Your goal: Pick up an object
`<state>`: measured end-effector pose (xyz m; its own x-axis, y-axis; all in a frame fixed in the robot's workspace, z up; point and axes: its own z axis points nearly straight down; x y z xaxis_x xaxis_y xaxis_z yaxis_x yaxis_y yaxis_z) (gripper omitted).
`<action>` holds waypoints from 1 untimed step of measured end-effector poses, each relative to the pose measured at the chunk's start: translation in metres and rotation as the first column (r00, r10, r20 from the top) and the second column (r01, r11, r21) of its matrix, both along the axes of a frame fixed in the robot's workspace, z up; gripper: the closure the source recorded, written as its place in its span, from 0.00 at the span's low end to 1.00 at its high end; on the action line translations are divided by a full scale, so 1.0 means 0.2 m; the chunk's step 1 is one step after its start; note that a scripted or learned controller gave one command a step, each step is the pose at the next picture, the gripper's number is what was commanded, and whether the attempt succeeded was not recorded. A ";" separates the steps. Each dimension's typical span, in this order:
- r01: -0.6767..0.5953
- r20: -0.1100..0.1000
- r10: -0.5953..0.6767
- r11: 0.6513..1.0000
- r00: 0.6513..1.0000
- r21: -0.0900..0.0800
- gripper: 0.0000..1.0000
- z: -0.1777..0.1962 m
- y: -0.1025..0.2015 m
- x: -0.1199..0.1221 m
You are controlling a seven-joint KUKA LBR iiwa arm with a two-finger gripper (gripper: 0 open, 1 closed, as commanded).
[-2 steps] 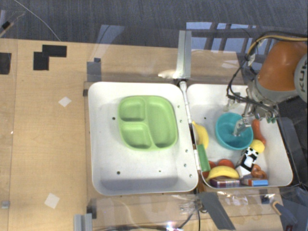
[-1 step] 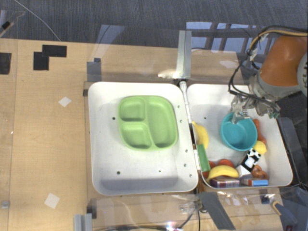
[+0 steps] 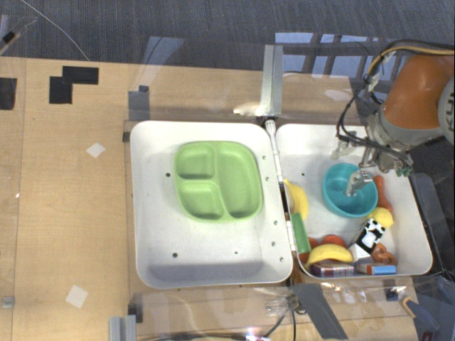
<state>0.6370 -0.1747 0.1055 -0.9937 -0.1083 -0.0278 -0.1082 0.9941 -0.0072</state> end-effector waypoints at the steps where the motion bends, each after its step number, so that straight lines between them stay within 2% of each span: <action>1: 0.026 -0.012 -0.026 1.000 1.000 0.002 0.00 -0.07 0.00 -0.02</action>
